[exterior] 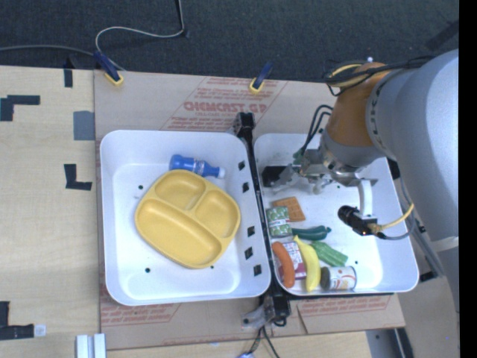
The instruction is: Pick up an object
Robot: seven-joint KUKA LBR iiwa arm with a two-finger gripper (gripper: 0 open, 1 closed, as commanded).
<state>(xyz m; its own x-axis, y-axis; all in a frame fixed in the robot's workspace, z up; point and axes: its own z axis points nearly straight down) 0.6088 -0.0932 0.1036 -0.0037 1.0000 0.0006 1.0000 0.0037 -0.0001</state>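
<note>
The arm reaches in over the right-hand bin, with the gripper low at that bin's far left corner, close beside the divider between the two bins. Whether the fingers are apart or together cannot be told; the wrist body and cabling crowd the view there. Nothing can be seen held between them.

Candidate objects lie in a cluster nearer the camera than the gripper, all along the divider side of the right-hand bin: an orange packet and a green-and-white packet closest to the gripper; beyond them a green pepper, a banana, a red-orange sausage-shaped item touching the banana, a green vegetable, and a small can lying on its side. On the other side of the divider, the left-hand bin holds a yellow sectioned plate and a blue bottle just beyond it.

Judgement: the step in hand is approach; no pick is yet made. The next move calls for settling on one object, most likely a packet close to the gripper, and descending squarely over it. The packets lie flat and may be hard to pinch; the divider wall limits clearance.
</note>
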